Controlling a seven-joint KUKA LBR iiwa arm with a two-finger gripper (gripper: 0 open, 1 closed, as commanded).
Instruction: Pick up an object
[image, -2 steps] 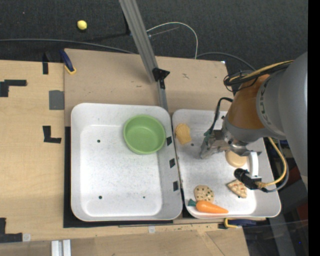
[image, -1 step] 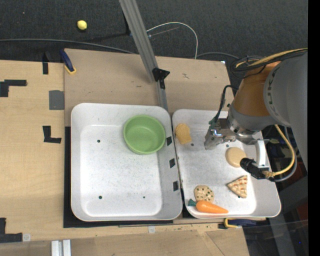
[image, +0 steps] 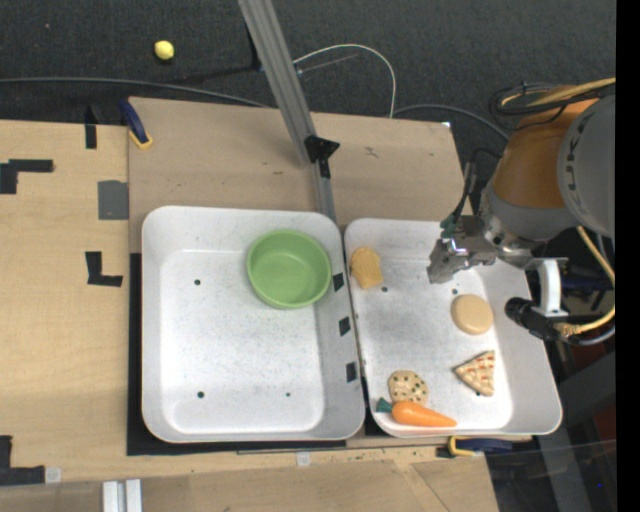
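My gripper (image: 447, 262) hangs over the right bin (image: 420, 325) near its upper right part, with nothing seen between its fingers. Just below and to the right of it lies a round beige bun (image: 472, 314). A yellow-tan food piece (image: 366, 267) rests at the bin's upper left. A pizza slice (image: 478, 373) sits lower right. A cookie (image: 406, 385) and an orange carrot (image: 424, 415) lie along the bin's front edge.
A green bowl (image: 289, 268) stands in the left bin (image: 200, 330) at its upper right. A grey pole (image: 290, 90) slants down to the divider between the bins. Cables and the arm's body crowd the right side.
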